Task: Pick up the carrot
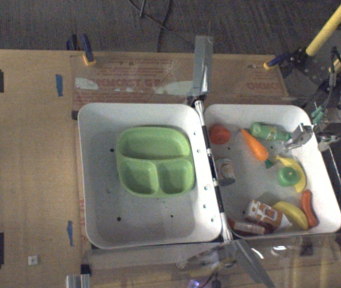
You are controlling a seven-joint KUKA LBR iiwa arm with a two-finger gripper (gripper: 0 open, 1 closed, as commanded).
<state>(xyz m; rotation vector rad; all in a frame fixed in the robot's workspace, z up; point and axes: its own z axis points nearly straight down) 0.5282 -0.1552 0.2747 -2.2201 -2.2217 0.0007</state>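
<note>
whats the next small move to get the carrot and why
Probably shift the end effector left and slightly down, until it is over the carrot. The carrot lies loose on the floor of the right bin, between the tomato and the green bottle, and the end effector sits off to its right.

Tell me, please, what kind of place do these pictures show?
Probably a robotics lab bench for pick-and-place trials. Two shallow white plastic bins sit side by side on a brown cardboard-covered bench, and the right one holds toy food, including an orange plastic carrot.
</note>
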